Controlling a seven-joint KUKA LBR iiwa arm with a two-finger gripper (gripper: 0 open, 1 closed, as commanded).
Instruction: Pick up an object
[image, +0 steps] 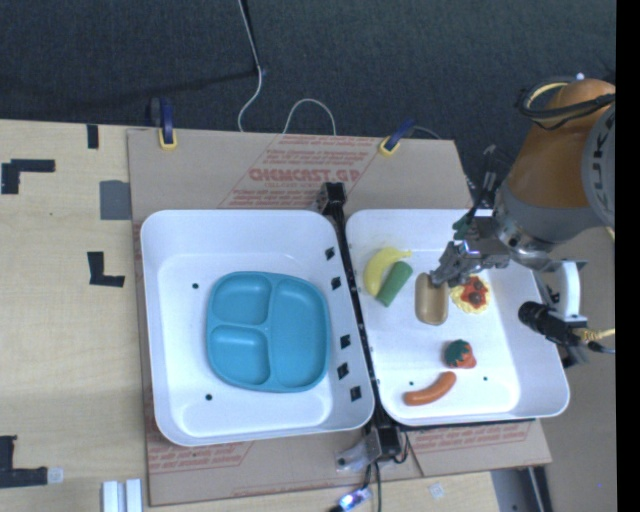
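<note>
The right bin (540, 395) holds several toy foods. A yellow piece (378, 263) and a green pickle (396, 284) lie together at its left side. A tan, bottle-like piece (431, 302) sits in the middle, with a pizza slice (471, 295) just to its right. Nearer the front are a small green and red piece (459, 352) and an orange sausage (430, 389). My gripper (447, 268) hangs low over the bin, directly above the top end of the tan piece and at the left of the pizza slice. Its tip is dark and partly hidden against the wrist.
The left bin (165, 250) carries a blue divided plate (268, 332). A black clip strip (345, 300) runs along the shared wall between the bins. The arm's grey and orange body (560, 150) covers the right bin's far right corner. Cardboard lies under both bins.
</note>
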